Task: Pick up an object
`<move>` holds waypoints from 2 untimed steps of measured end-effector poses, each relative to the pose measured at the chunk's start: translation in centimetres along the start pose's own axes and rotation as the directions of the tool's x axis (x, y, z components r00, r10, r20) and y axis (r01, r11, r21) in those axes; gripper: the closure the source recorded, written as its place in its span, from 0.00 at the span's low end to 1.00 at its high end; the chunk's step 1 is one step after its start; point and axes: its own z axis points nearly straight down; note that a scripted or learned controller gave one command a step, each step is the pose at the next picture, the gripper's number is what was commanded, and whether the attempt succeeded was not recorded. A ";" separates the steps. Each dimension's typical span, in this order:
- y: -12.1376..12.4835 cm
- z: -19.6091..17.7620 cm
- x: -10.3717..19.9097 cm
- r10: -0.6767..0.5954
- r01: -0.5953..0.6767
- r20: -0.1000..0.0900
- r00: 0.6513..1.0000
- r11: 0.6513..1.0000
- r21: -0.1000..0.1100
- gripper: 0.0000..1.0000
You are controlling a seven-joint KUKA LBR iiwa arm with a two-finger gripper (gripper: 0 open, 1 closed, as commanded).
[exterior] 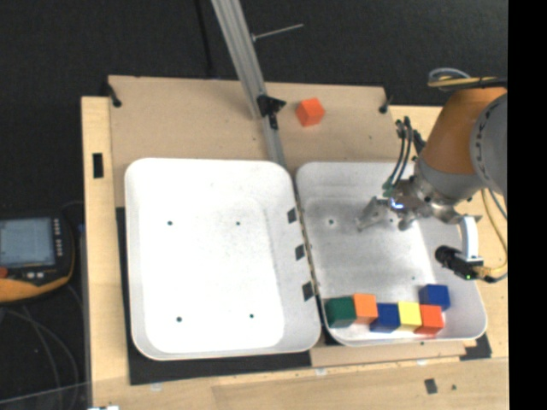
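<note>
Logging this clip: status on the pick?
Gripper over right bin, nothing held. Blocks bunched along near wall, untouched. Orange cube outside on bench. Path clear.

A tan table (98, 254) carries an orange cube (310, 112) lying loose behind its two white bins, a slanted grey metal rail (243, 58) rises beside that cube, and a handheld screen device (32, 250) sits off the table's left edge.
</note>
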 end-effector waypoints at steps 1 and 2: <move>-5.5 2.5 -1.8 0.000 0.000 0.000 1.000 1.000 -0.010 0.00; -3.9 2.5 2.8 -0.009 0.009 0.000 1.000 1.000 -0.013 0.00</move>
